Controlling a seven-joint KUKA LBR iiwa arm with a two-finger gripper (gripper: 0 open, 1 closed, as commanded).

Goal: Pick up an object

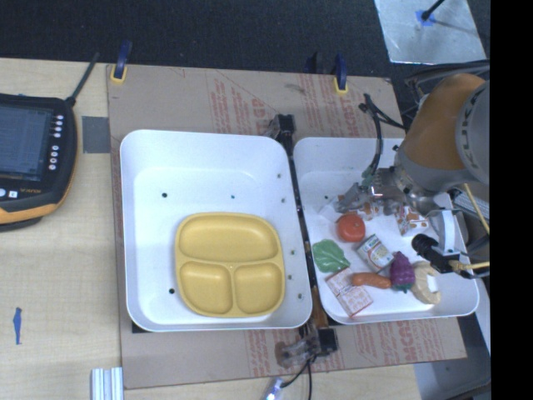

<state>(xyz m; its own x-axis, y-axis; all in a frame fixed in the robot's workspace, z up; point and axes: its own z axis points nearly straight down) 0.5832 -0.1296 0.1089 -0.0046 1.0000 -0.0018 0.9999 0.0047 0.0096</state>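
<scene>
You have nothing lifted yet, as far as this view shows. The arm (441, 132) reaches in from the right over the far part of the right bin (321, 161), and its gripper (371, 192) hangs low above the bin floor, just far of the red tomato-like piece (351, 227). You cannot tell how wide the gripper is set; it is a dark tangle at this angle, and no object sits visibly in it.

The candidates all lie in the right bin: the red piece, a green leafy piece (330, 257) near the dividing wall, a small can (375, 250), an orange carrot (371, 280), a purple piece (402, 270) and a flat packet (348, 294) at the near edge. The left bin (150, 161) bears a yellow divided tray (231, 265).

So judge the task as barely begun: the approach looks made, while the grasp and the lift are left to do.
</scene>
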